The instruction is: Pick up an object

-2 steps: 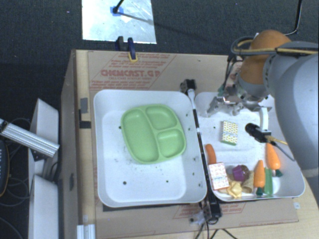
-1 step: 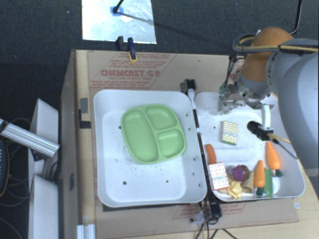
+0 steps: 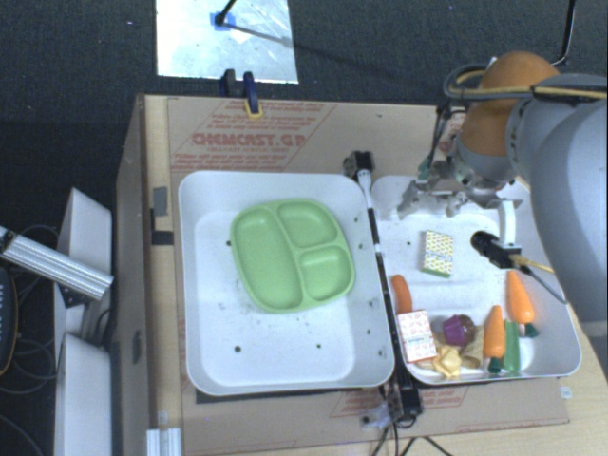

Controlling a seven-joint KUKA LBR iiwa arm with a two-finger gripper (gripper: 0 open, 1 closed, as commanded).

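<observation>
My gripper [image 3: 435, 196] hangs over the far end of the right bin [image 3: 568, 357], close to the wall it shares with the left bin [image 3: 204, 350]. From this slant I cannot tell whether it is spread or pressed together. Everything I could pick lies in the right bin, nearer the camera than my gripper. Closest is a small dotted box [image 3: 438, 253], lying flat on the white floor just below my gripper and apart from it. Beside the shared wall lies 1 orange carrot [image 3: 402, 294], and just in front of it a pink-and-white packet [image 3: 416, 335]. At the near edge a yellow piece [image 3: 446, 359] sits against a purple piece [image 3: 459, 330]. To their right stand 2 more orange shapes: a middle carrot [image 3: 494, 331] and an outer carrot [image 3: 519, 297], with a green stick [image 3: 513, 347] between their lower ends. The left bin carries a green plate [image 3: 285, 255] with 3 compartments, turned at a slight angle. Both bins rest on a cardboard sheet [image 3: 247, 141] with red print.
</observation>
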